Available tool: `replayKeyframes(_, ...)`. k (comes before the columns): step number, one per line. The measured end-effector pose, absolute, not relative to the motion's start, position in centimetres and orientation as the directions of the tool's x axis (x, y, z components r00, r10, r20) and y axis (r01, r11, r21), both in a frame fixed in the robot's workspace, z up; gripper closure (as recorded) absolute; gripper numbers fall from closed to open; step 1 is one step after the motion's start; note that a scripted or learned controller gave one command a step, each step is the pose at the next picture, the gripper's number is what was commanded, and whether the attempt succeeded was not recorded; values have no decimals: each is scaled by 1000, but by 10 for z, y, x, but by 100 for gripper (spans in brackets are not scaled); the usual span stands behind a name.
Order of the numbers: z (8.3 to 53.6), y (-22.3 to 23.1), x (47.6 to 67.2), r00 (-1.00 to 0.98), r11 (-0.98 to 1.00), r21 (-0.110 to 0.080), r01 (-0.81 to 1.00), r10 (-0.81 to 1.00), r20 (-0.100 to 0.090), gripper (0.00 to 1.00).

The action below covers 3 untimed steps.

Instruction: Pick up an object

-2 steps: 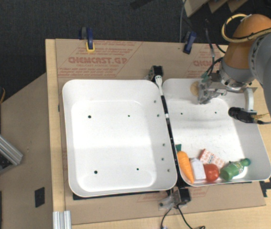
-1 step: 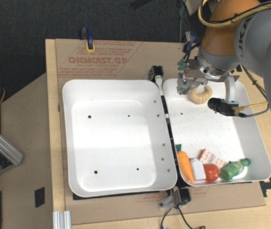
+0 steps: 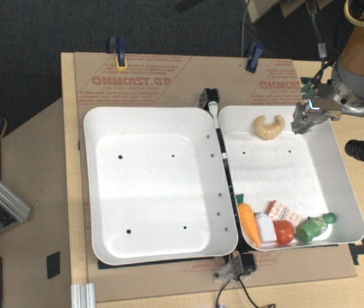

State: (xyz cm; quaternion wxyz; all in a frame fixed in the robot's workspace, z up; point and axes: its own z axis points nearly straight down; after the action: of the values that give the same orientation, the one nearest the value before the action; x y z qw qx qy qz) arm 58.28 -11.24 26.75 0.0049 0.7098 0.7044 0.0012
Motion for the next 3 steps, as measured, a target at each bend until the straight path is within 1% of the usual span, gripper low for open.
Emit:
replayKeyframes(1,195,-121,611,1,-1,-6,1000,1000,0,100)
replayKeyframes(2,93,-151,646,1,-1,-3,1000,1000,-1,100)
replayKeyframes(3,84,-89,611,-4,4,-6,1000,1000,3,100)
